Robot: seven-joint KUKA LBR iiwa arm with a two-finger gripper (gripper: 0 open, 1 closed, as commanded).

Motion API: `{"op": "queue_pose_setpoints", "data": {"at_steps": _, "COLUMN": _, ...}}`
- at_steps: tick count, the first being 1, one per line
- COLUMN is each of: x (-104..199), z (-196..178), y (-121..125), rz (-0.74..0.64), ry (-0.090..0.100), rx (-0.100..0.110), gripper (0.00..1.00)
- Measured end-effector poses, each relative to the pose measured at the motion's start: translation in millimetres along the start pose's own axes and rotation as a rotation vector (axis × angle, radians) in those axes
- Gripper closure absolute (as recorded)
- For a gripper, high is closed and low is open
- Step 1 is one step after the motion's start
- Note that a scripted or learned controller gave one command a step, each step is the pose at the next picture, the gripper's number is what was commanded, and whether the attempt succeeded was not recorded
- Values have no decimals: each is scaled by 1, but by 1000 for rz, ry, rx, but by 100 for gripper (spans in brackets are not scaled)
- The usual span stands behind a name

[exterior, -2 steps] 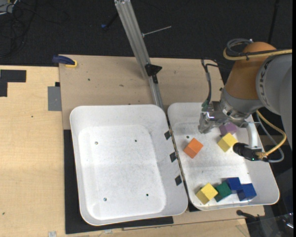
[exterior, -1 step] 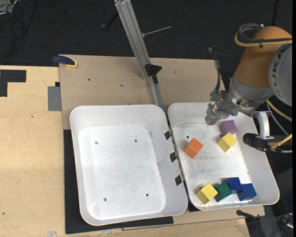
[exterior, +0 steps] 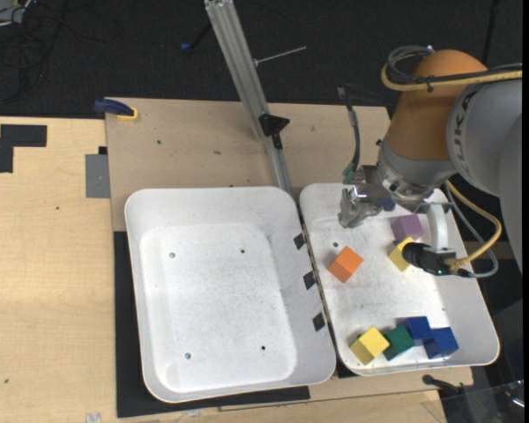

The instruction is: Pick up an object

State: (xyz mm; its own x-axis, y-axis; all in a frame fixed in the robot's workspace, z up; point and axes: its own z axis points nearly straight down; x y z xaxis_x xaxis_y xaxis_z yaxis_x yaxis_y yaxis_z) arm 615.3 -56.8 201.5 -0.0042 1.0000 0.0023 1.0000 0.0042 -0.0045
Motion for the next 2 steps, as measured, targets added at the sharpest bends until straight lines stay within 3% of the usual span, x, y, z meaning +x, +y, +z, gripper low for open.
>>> {"op": "queue_pose_setpoints", "data": {"at_steps": 2, "x": 111, "z": -30, "y": 0, "rz": 0, "ry": 0, "rx": -3, "gripper": 100}}
